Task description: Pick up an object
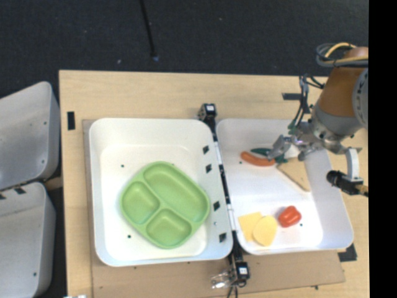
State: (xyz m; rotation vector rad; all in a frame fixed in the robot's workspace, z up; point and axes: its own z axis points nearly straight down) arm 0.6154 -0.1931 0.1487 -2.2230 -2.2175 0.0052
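In the right bin (pixel 329 228) an orange carrot-shaped toy (pixel 256 159) with a green top lies near the far left part of the floor. My gripper (pixel 282 149) hangs low at the carrot's green right end, touching or nearly touching it. The grey arm with its orange band (pixel 340 95) comes in from the upper right. A small red toy (pixel 289 216) and two yellow pieces (pixel 259 228) lie close together near the bin's front wall. A flat tan strip (pixel 295 176) lies just below the gripper.
The left bin (pixel 105 166) holds a green plate with three compartments (pixel 164 204). Black clips (pixel 206 112) sit along the wall between the bins. Bare wooden bench (pixel 155 95) surrounds both bins.
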